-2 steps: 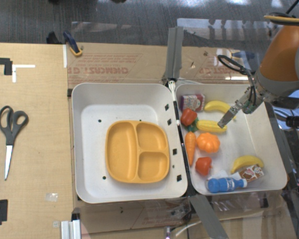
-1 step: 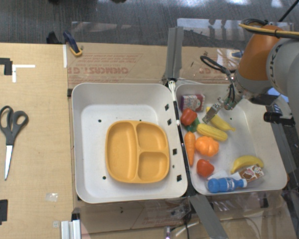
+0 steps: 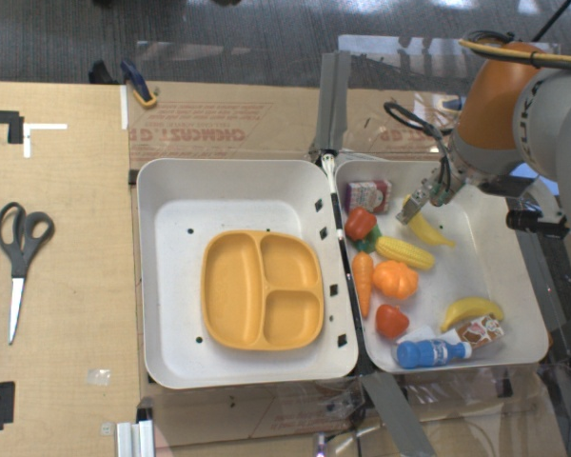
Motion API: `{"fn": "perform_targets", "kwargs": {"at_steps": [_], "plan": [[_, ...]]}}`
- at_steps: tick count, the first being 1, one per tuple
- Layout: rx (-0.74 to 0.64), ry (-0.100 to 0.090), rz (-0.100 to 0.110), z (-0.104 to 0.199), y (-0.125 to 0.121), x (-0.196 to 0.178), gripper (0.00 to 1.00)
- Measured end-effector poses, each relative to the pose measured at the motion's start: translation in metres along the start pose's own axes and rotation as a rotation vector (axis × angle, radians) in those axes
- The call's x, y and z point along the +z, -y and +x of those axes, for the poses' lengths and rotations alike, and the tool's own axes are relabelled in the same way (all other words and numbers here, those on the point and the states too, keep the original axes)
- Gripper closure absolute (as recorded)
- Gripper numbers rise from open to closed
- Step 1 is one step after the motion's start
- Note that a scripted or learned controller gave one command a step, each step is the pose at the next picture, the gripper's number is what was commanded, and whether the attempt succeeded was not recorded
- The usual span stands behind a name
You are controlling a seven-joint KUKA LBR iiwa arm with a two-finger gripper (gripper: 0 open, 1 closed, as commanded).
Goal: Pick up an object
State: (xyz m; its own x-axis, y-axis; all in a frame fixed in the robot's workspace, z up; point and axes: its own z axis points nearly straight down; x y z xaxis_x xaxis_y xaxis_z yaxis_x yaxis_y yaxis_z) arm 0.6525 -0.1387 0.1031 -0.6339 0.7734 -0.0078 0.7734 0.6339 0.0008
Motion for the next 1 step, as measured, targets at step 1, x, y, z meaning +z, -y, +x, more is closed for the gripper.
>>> {"fn": "perform_targets", "kwargs": {"at_steps": [1], "plan": [[0.239, -0.006, 0.003, 0.0682, 0.0093, -0.1403, 1.00]]}}
